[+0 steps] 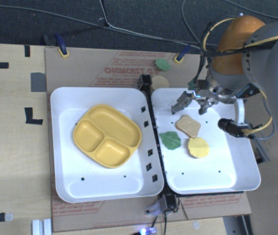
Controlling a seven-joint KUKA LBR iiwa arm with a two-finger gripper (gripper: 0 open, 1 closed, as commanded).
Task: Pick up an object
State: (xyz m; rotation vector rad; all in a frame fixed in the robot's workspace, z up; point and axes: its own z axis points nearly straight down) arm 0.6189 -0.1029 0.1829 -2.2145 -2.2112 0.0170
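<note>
Gripper (192,105), fingers spread and empty, hovers at 12 o'clock in the right bin (241,173), above the cracker (188,126); open floor toward 6 o'clock.

You're looking at a pale wood bench (11,146) with black tape marks (31,115), a cardboard sheet (124,70) under the bins, blue clamps (62,45), dark carpet (55,9) behind, loose cables (129,31).
</note>
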